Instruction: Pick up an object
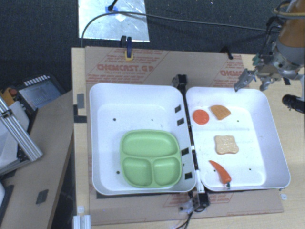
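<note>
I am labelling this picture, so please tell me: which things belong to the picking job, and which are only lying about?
For the job:
claw, open, above the far edge of the right bin
red disc
brown chip
toast piece
chili pepper

Lying about:
green divided plate in the left bin
metal sheet
yellow clamp

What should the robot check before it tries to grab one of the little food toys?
1. Gripper open with nothing between its fingers: ok.
2. Gripper positioned over a toy: not ok, it hangs above the right bin's far rim.
3. Red disc and tan piece apart enough to take singly: cannot tell, they lie close.
4. Cracker lies alone: ok.
5. Chili pepper clear of the walls: ok.
6. Green tray out of the way: ok, left bin.
</note>
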Controlling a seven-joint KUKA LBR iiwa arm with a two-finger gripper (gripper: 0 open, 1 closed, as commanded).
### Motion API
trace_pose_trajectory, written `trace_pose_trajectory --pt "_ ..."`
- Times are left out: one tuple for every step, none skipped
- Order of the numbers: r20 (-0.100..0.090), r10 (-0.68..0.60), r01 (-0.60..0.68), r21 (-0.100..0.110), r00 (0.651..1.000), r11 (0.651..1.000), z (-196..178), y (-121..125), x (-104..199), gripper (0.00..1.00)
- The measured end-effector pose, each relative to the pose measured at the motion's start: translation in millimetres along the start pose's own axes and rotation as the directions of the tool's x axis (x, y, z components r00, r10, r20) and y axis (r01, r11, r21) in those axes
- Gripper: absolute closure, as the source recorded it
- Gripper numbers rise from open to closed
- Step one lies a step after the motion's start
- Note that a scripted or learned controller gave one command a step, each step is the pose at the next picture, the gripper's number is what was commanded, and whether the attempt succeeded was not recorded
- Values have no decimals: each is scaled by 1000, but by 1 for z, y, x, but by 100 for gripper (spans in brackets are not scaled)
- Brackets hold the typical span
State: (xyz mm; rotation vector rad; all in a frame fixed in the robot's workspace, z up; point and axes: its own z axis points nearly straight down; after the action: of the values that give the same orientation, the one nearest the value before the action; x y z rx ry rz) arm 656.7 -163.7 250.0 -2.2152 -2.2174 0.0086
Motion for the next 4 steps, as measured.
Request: trace_pose_trajectory --pt "2 -2 2 -11 1000 1000 -7 2 0 0" --pt "2 0 0 -8 1000 1000 35 -2 -1 0" --pt "2 -1 1 -8 1000 1000 77 -1 2 0" --pt "1 0 0 -7 1000 1000 138 0 -2 0"
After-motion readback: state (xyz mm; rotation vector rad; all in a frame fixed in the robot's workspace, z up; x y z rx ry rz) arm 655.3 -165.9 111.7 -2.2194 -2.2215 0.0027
